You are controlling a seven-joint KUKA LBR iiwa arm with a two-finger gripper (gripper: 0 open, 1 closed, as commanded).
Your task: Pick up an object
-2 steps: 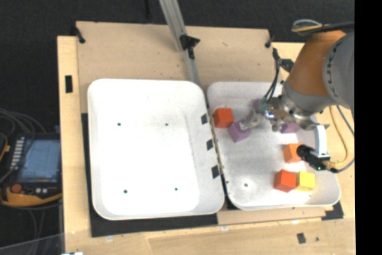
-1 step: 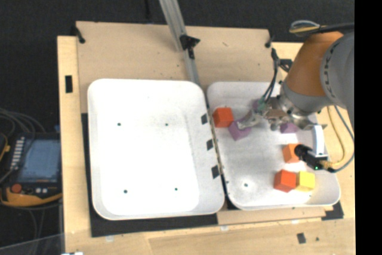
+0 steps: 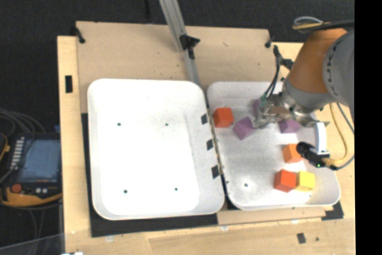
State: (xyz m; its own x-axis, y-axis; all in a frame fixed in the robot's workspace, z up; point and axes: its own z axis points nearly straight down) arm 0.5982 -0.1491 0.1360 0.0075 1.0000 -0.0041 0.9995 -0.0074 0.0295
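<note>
Several small blocks sit near the gripper (image 3: 267,113), grip unclear, and the purple block (image 3: 243,128) just beside it looks light, stiff, best pinched across flat sides.

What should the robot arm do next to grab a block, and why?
Probably drop a little lower onto the purple block. The gripper hangs just right of it in the right bin, and nothing shows held yet. Other blocks lie farther off, so this one looks like the nearest try.
</note>
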